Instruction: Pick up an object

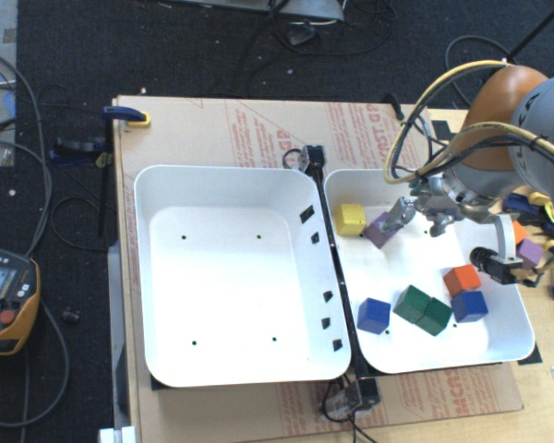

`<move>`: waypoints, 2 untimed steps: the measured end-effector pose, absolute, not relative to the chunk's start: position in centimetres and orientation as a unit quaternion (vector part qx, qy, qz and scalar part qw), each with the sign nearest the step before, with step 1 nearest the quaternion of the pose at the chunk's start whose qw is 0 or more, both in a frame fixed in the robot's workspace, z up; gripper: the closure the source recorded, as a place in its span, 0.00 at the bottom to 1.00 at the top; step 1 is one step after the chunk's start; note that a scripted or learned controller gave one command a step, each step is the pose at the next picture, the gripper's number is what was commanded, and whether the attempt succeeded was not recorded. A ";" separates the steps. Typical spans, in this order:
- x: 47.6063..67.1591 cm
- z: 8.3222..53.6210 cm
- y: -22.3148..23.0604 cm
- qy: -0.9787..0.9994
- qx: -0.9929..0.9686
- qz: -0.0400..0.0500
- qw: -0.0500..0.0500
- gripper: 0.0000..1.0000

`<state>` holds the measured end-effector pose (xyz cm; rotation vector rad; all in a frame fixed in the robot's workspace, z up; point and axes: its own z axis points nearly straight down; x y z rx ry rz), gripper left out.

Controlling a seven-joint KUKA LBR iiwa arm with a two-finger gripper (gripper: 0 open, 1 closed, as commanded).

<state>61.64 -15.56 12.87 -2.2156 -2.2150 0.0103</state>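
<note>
A: Purple block (381,230) sits at the tip of the claw (399,218), in the right bin (499,349), just beside the yellow cube (353,218). Does the claw grasp it?

B: I cannot tell. The block looks tilted and touches the tip, but the view is too small to judge more.

A: Why is the arm (499,146) bent so low there?

B: I judge it reaches in from the right toward the back of the bin, where these two pieces lie near the wall.

A: And the others?

B: Green block (422,308), blue cube (374,315), orange cube (462,279) and a second blue one (469,306) rest near the front. The left bin (157,201) stands beside on the worktop (258,123).
</note>
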 end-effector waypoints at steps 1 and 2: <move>66.0 10.6 -13.1 -0.707 -0.707 -0.003 -0.004 0.00; 66.0 10.5 -13.1 -0.707 -0.707 -0.003 -0.004 0.00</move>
